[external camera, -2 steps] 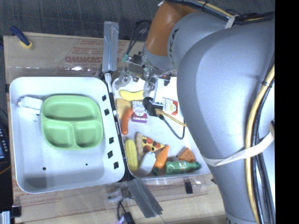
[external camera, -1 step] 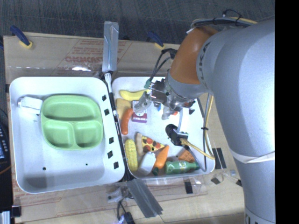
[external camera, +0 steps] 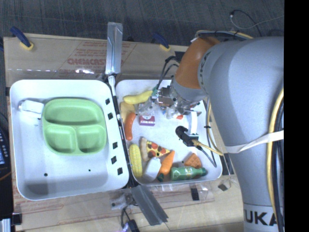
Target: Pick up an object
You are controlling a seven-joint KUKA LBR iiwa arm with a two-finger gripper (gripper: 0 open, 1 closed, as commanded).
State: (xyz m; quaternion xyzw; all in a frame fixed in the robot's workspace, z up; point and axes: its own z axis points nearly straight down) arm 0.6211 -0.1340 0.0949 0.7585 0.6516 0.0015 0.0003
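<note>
Two white bins sit side by side. The left bin (external camera: 24,178) holds a green divided tray (external camera: 75,125); the right bin (external camera: 212,170) holds the candidate objects: a banana (external camera: 137,98), sausage (external camera: 129,125), corn cob (external camera: 136,159), pizza slice (external camera: 157,150), carrot (external camera: 166,162) and green bottle (external camera: 186,173). The gripper (external camera: 164,103) is lowered over the far part of the right bin, just beside the banana and a small pink-based item (external camera: 147,119). Its opening and any grasp cannot be determined; the wrist blocks the view. Judged step: descent or approach to a grasp. The next move calls for closing on one item, then lifting straight up clear of its neighbours.
</note>
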